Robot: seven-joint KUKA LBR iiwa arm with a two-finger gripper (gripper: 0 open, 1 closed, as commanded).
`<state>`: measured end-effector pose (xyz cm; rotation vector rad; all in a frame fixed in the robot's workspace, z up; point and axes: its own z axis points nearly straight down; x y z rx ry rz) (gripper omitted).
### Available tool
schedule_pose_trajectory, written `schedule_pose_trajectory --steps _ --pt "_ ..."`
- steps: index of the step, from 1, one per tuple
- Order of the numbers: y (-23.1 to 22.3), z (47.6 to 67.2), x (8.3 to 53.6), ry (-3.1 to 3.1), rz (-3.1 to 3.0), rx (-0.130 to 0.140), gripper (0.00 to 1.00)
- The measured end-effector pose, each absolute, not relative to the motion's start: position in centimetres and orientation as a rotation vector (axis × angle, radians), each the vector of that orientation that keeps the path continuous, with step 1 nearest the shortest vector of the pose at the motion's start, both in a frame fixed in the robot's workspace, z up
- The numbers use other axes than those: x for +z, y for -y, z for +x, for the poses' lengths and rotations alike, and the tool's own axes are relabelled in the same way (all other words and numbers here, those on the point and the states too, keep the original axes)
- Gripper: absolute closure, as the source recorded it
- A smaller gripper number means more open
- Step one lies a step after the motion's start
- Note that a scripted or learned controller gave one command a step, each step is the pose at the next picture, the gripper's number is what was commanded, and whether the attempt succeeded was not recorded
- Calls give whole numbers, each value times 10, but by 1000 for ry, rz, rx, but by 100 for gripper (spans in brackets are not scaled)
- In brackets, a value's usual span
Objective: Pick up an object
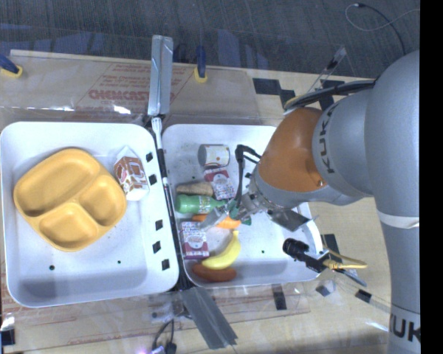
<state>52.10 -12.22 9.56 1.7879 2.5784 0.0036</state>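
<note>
gripper (236,211) sits low at the right bin (280,268) centre; finger state cannot be determined. banana (227,252) lies just toward the bin's front edge, long axis diagonal, beside the sausage (215,273).

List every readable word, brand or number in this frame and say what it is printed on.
"KUKA", read sideways, on the grey arm beside its orange band.
"KU", cut off by the frame edge, low on the arm near.
Red lettering on the clear sheet behind the bins: too blurred to read.
Packet labels in both bins: too small.
</note>
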Motion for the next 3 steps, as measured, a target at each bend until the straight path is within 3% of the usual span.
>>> schedule_pose_trajectory --steps 1,2,3 --pt "122 521 104 -2585 1781 1 100" --pt "39 535 192 -2557 1828 -2 100" --pt "83 537 228 -2507 1897 -2 100"
